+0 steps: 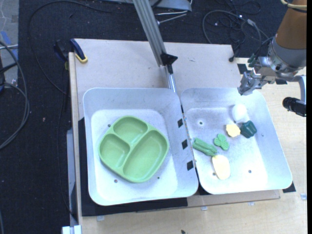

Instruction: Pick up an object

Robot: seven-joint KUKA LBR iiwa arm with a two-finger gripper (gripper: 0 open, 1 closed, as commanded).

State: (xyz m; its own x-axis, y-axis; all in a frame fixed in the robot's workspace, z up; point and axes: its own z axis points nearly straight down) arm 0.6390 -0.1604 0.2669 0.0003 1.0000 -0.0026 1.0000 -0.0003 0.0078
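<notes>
The step in hand looks like the approach: the gripper (245, 88) hangs over the far edge of the right bin (273, 172), and whether it is open or closed cannot be told. A clean pick means descending straight onto one item. The white ball (239, 112) lies nearest, just below it, apart from the yellow piece (233, 130).

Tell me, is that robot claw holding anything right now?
No. The gripper hangs above the right bin's far edge with nothing between its fingers; the white ball lies below it.
</notes>
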